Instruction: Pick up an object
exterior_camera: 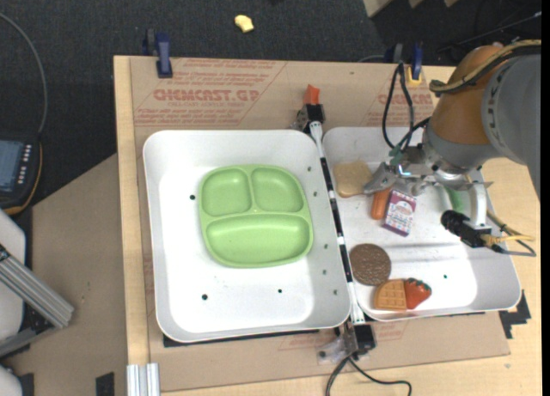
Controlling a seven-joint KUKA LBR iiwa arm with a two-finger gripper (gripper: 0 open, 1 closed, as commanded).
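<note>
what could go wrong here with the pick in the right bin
1. The tool sits over a tight cluster: orange carrot-like piece, purple box and tan bread slice. It may nudge a neighbour or pinch two.
2. The cluster is near the bin wall, which may crowd the approach.

Left bin (pixel 172 240) showing white, black dots on floor. Divided plate (pixel 255 216) showing pale green. Right bin (pixel 481 283) showing white. Round piece (pixel 370 263) showing dark brown; waffle piece (pixel 391 295) showing golden orange; strawberry (pixel 417 292) showing red. Small box (pixel 400 212) showing purple-and-white print. Carrot-like piece (pixel 379 204) showing orange. Flat piece (pixel 351 179) showing tan. Worktop (pixel 129 214) showing light brown, red lettering. Arm (pixel 507 119) showing grey, orange band.
</note>
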